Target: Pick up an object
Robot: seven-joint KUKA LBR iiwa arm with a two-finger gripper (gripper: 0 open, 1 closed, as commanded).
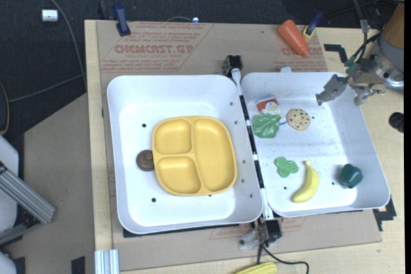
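Observation:
The right bin (pixel 359 138) holds a yellow banana (pixel 307 183), a small green piece (pixel 286 167), a leafy green piece (pixel 266 125), a speckled round cookie (pixel 297 119), a red-and-white item (pixel 267 104) and a dark green block (pixel 350 175). My gripper (pixel 347 92) hangs over the bin's far right corner, to the right of the cookie and apart from every object. Its two grey fingers (pixel 328 91) are spread open with nothing between them.
The left bin (pixel 122 138) holds a yellow divided plate (pixel 194 155) with a brown disc (pixel 145 160) beside its left edge. An orange carrot-like object (pixel 293 38) lies on the cardboard bench behind the right bin. A black divider (pixel 247 131) runs between the bins.

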